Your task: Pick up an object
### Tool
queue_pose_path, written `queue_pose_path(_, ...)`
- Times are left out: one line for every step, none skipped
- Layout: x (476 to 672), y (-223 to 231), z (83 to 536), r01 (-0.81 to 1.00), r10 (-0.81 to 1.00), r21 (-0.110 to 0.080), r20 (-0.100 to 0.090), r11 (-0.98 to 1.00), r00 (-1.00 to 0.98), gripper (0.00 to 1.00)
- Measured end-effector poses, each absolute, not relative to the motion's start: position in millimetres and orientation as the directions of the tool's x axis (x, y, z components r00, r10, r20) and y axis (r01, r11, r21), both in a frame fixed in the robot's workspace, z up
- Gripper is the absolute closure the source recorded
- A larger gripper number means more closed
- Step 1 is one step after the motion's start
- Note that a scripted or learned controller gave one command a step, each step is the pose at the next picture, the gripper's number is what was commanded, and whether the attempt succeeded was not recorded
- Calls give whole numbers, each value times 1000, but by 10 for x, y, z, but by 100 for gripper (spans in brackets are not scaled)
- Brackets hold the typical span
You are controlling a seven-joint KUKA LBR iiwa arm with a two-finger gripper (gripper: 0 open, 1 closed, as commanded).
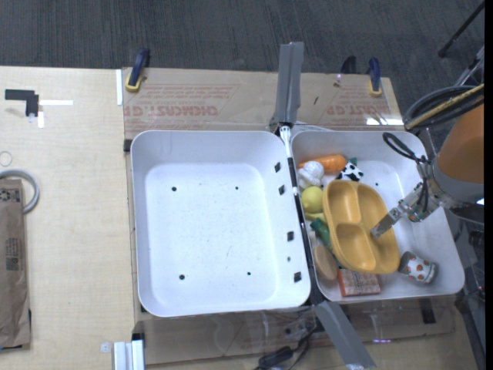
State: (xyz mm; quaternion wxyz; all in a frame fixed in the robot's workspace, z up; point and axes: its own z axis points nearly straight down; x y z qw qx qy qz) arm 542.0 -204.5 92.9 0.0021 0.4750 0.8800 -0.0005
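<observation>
Arm comes in from the right and reaches down into the right bin. Gripper tip sits over the yellow dish, about at its right compartment, likely because the dish is the biggest, topmost target in the pile.

Can't tell from this angle how the claw stands or whether it has anything; the tip reads as one grey sliver against the dish. Nothing visibly held.

All the candidates are packed against the bin's left wall: carrot at the top, a white lump beside it, a black-and-white toy, a lemon touching the dish's left rim, something green partly under the dish. A flat box pokes out beneath the dish's lower end, and a small cup lies on its side just right of it.

My read: the dish is tilted on the clutter, so a rim grasp may slip.

Left bin is next door.
</observation>
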Motion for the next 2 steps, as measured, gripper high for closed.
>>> queue_pose_path(5433,-2053,1034,839,839,4,-8,545,-545,100)
queue_pose_path(5309,-1729,963,483,483,3,-18,876,-876,100)
